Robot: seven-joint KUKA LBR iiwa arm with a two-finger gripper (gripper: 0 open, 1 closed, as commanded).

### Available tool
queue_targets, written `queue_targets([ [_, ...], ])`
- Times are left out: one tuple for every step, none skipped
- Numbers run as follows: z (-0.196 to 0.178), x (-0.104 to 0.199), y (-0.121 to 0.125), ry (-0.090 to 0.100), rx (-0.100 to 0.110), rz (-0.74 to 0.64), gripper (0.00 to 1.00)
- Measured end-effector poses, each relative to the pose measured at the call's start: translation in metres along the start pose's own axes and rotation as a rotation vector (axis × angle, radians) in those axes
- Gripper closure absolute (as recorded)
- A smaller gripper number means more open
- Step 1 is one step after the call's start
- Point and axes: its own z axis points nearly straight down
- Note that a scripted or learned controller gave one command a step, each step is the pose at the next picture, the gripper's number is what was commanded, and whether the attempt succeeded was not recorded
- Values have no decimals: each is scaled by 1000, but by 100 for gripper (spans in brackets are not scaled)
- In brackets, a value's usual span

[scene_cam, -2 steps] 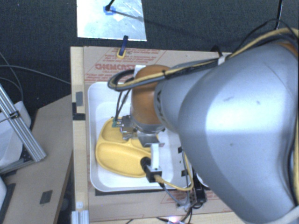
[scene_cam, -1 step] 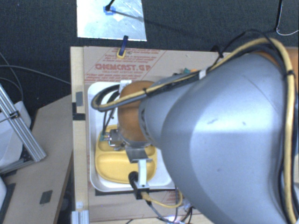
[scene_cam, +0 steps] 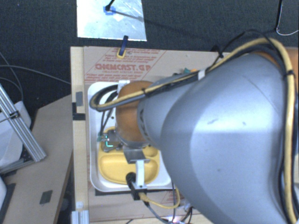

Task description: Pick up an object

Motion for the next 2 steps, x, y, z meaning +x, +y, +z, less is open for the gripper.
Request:
queue_targets([
  [-105, -4, 95, -11, 23, -3, 0],
  [-108, -3, 90, -15, 39, -9, 100],
])
